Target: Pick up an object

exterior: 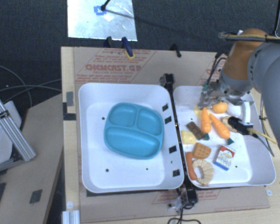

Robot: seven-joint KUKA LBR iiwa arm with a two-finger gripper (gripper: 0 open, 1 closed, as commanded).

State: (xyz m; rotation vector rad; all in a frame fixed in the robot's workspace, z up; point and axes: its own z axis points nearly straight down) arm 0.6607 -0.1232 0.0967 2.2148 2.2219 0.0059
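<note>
Where the fingers (206,101) hover, spread unclear, carrot (205,120) just below, untouched, right bin (261,171)

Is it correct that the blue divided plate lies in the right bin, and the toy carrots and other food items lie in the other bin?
Not quite. The camera view shows the blue divided plate in the left bin. The toy carrots and other food items lie in the right bin.

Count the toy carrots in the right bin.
2. One carrot lies near the middle of the right bin, just below the gripper; the other carrot lies slanted beside it, to its right. More may be hidden under the arm.
</note>
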